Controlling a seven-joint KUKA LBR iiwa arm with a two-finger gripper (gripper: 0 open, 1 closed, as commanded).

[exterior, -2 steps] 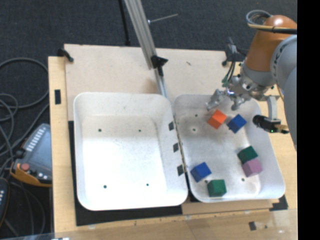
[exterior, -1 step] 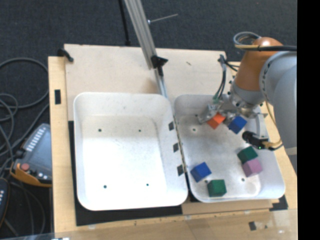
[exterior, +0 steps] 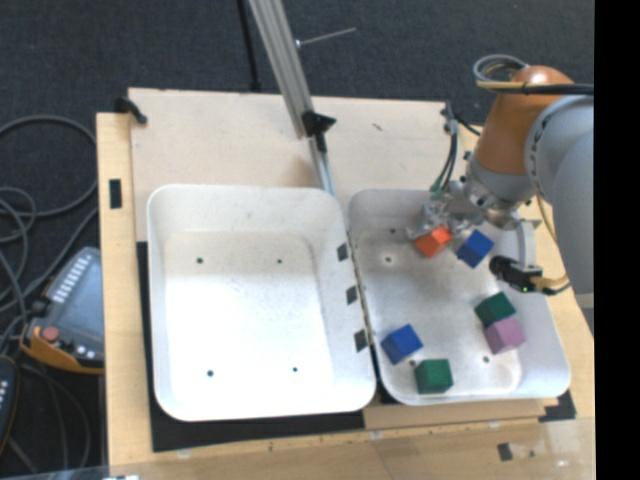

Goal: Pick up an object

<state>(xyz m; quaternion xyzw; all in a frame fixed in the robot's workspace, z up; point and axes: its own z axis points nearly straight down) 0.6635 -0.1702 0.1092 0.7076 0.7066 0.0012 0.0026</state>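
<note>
My gripper (exterior: 443, 222) hangs over the back of the right bin (exterior: 540, 368), below the orange wrist band. An orange block (exterior: 432, 242) sits tilted right at its tip, partly covered by it; whether it is held is unclear. A blue block (exterior: 475, 248) lies just right of the orange one, close beside the gripper. Further forward in the same bin are a dark green block (exterior: 494, 309), a purple block (exterior: 504, 334), a second blue block (exterior: 402, 343) and a green block (exterior: 433, 374).
The left bin (exterior: 170, 268) stands beside the right one, their rims touching. A slanted aluminium post (exterior: 290, 68) rises behind the bins. Cables and a pendant (exterior: 65, 308) lie off the bench at the left.
</note>
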